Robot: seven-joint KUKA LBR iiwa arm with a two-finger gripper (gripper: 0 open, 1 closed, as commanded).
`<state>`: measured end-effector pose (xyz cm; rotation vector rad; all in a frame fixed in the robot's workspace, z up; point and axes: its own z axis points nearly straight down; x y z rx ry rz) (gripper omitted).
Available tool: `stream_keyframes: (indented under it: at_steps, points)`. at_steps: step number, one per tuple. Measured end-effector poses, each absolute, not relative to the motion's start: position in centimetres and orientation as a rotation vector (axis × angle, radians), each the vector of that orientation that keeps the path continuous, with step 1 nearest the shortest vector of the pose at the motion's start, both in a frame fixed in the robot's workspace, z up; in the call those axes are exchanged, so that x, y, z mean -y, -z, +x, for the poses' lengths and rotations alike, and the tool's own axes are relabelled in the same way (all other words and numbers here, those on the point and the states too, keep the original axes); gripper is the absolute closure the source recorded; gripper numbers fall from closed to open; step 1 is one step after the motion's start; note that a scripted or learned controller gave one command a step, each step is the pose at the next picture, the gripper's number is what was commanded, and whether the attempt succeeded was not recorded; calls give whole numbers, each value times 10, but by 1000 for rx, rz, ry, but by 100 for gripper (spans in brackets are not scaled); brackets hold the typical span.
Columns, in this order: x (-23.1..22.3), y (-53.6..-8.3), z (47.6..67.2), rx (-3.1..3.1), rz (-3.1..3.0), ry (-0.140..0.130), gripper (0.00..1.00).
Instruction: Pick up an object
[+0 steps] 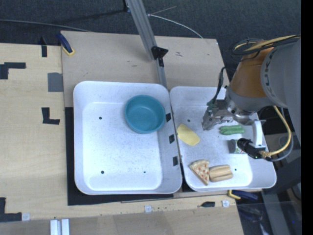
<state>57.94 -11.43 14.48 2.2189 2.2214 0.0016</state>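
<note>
Pizza slice point(199, 171) beside hotdog point(220, 172), yellow piece point(188, 134) left of gripper point(209, 121)

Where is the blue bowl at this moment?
The blue bowl sits in the left bin, near its upper right corner, close to the wall shared with the right bin.

Two white bins point(93, 180) side by side on a wooden bench point(29, 146).
</note>
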Motion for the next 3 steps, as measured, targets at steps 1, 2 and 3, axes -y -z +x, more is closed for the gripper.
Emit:
stream_keyframes:
  at_steps: [1, 2, 3]
  points:
    - [113, -188, 585, -2222, 2218, -2, 100]
    - [109, -231, 585, -2222, 2218, -3, 100]
    - [45, -232, 595, -2232, 2214, -1, 100]
